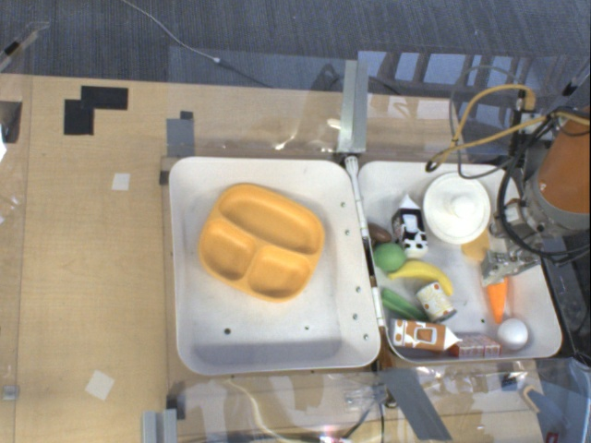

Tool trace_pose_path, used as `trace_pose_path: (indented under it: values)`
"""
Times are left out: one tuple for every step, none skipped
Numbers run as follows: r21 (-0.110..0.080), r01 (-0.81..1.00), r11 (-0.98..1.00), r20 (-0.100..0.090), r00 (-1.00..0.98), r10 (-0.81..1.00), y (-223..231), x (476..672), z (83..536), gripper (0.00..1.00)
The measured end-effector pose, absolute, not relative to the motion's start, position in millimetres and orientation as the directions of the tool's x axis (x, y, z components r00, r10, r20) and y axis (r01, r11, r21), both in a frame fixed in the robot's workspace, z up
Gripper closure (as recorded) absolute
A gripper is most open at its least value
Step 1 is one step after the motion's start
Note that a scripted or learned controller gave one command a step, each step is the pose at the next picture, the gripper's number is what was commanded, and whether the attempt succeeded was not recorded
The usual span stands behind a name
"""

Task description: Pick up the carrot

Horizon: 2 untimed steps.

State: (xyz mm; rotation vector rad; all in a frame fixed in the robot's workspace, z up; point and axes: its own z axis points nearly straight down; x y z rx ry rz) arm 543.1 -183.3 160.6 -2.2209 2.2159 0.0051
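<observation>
Carrot, the small orange tapered one [497, 300], lies in the right shallow white bin [551, 340] near its right wall, just above a white ball-like object [512, 333]. You see the grey arm with its orange band [561, 175] reaching in from the right, wrist tilted down over the bin's upper right part. Its metal gripper [500, 266] hangs directly above the carrot's upper end, touching or nearly so. You cannot tell how the jaws stand. The left bin holds a yellow divided plastic tray [261, 241].
</observation>
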Motion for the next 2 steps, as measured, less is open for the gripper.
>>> trace_pose_path:
  values:
    - [-0.001,-0.992,-0.128,-0.003,0.128,-0.992,-168,486.9,109,1.0]
    - [-0.007,-0.998,0.056,-0.002,-0.056,-0.998,-134,488.7,159,1.0]
